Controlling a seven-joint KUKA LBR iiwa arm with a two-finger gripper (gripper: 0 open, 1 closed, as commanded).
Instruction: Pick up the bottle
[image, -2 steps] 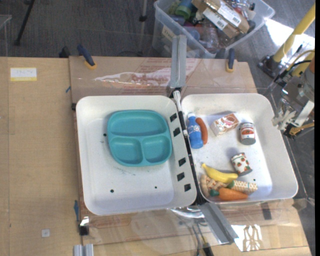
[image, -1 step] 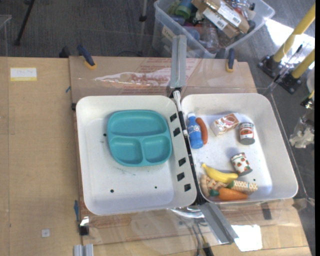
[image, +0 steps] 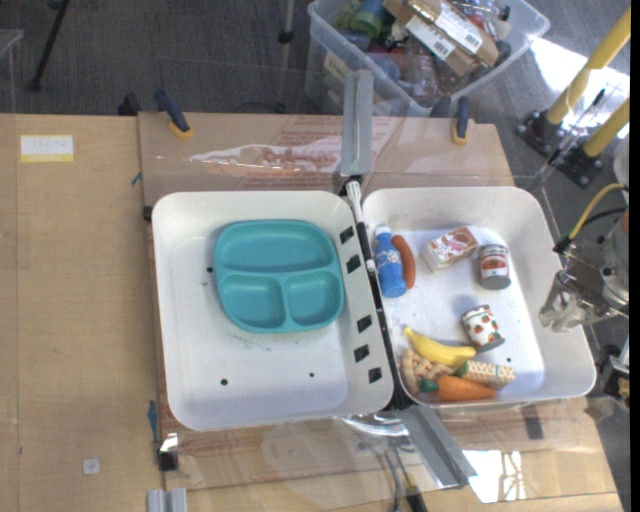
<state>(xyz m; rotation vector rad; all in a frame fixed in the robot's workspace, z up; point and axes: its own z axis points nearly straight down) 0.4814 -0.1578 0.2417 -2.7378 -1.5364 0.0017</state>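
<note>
A small blue bottle (image: 388, 264) with a white cap lies in the right bin (image: 520, 212), close against its left wall, with a red sausage (image: 405, 260) beside it. My gripper (image: 566, 309) hangs at the right bin's right rim, well away from the bottle and off to its right. Nothing shows between its fingers.
The right bin also holds a snack packet (image: 451, 247), a red can (image: 494, 266), a strawberry-printed cup (image: 481, 327), a banana (image: 438, 348), a carrot (image: 464, 388) and a cracker (image: 490, 373). A teal divided plate (image: 279, 274) lies in the left bin (image: 185, 330).
</note>
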